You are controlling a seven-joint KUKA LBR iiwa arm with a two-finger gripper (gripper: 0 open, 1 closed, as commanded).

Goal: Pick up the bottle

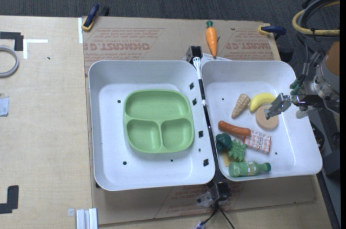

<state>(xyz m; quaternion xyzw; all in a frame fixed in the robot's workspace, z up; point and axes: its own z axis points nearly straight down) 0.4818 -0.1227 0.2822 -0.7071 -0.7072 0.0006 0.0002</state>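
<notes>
Beside bottle: broccoli, red box, sausage.

The bottle looked like glossy green plastic, the divided tray matt green plastic, and both bins smooth white plastic; brown cardboard lay matt beneath them on the pale wood-look counter

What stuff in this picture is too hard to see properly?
- Gripper, camera view: small and blurred, so its finger gap is unreadable.
- Arm, camera view: cut off by the right edge.
- Bottle label: too small to read.
- Red packet: print too small; the broccoli crowds its corner.
</notes>
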